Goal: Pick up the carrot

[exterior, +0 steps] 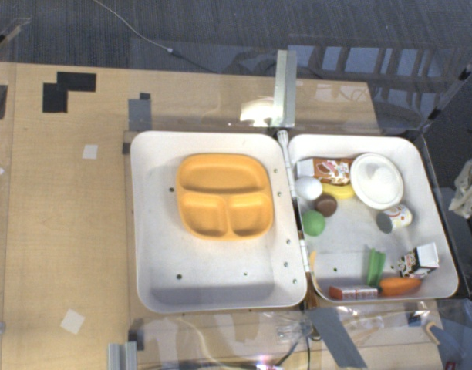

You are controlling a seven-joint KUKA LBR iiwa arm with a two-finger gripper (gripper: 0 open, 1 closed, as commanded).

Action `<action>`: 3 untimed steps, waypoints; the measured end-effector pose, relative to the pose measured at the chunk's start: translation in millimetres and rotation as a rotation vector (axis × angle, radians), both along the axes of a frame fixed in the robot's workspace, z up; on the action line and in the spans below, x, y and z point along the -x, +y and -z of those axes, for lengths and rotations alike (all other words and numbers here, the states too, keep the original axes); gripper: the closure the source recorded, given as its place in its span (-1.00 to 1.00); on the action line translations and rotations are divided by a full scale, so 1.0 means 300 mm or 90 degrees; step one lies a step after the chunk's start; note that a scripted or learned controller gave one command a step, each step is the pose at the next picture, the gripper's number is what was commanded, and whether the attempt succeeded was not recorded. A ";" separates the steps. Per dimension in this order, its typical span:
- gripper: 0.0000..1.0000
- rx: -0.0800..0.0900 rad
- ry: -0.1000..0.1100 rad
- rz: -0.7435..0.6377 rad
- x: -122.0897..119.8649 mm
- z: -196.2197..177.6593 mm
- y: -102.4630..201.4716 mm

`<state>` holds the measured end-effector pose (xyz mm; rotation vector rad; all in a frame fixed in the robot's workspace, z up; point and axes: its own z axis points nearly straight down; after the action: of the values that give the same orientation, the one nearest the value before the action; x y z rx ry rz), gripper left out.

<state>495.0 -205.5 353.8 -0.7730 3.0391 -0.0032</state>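
Orange against white, the carrot [399, 286] lies on its side along the front wall of the right bin [433, 206], close to that bin's front right corner. It is hemmed in. A reddish-brown bar [353, 292] lies end to end with it on the left, also against the front wall. A green block [375, 267] stands just behind the carrot's left end. A small black-and-white carton [417, 260] sits just behind its right end. The rounded corner wall closes off the right side, so the open way to the carrot is from above.

The middle of the right bin's floor is bare. Its back half is crowded with a white bowl [377, 180], a small cup [396, 218] on its side, a green ball [314, 223], a brown ball [325, 205], a white egg [307, 188] and a printed packet [331, 169].

The left bin [151, 230] holds a yellow divided tray [224, 195], with bare floor toward its front. Both bins sit on the wooden table [59, 230].

The claw's place relative to the carrot, and whether it is apart or together, cannot be told.
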 end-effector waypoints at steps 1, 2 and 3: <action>1.00 -0.004 0.007 -0.130 -0.045 0.603 0.006; 1.00 -0.002 0.001 -0.055 -0.035 0.758 0.194; -1.00 0.000 0.000 -0.052 -0.035 0.755 0.186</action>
<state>505.4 -149.7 127.2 -0.8968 3.0049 -0.0017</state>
